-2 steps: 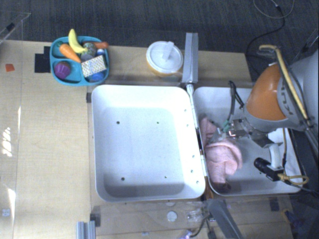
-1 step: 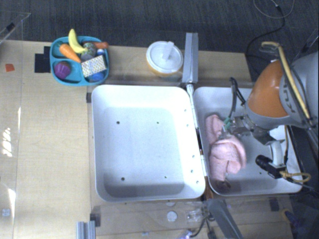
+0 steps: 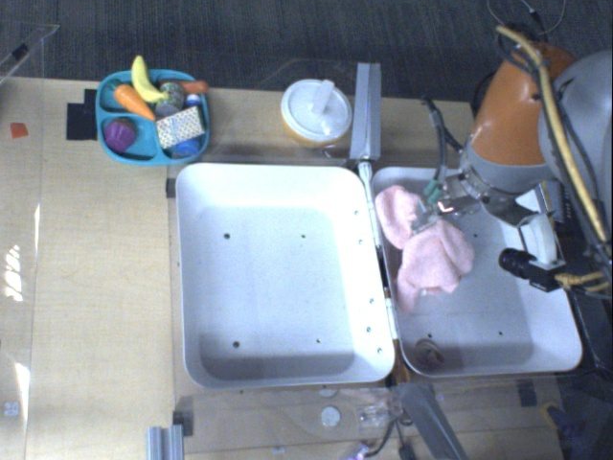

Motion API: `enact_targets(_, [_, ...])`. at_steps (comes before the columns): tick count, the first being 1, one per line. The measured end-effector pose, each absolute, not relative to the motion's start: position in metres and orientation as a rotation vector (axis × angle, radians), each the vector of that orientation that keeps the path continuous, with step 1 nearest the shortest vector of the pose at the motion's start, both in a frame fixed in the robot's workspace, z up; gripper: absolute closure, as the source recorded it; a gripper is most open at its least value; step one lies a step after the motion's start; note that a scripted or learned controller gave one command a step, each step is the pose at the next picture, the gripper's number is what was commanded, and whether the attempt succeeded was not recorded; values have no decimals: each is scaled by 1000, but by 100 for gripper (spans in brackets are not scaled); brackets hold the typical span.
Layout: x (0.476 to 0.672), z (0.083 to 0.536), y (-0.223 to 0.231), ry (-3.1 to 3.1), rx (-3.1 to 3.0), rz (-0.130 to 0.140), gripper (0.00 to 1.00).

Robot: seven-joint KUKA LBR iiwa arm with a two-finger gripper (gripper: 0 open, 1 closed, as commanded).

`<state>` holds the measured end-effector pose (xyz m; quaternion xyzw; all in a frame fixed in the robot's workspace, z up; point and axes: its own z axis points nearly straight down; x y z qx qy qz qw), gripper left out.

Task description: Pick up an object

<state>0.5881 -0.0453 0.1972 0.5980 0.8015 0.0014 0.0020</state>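
Pink cloth (image 3: 427, 253), soft, light and floppy, lies crumpled in the right bin (image 3: 536, 343), best pinched at a raised fold where the gripper (image 3: 428, 207) meets its upper edge.

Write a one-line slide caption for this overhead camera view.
KUKA arm's claw meets a pink cloth in the right bin; left bin alongside.
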Motion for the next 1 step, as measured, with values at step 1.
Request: enact_targets(1, [641, 185, -11, 2456, 1954, 2, 100])
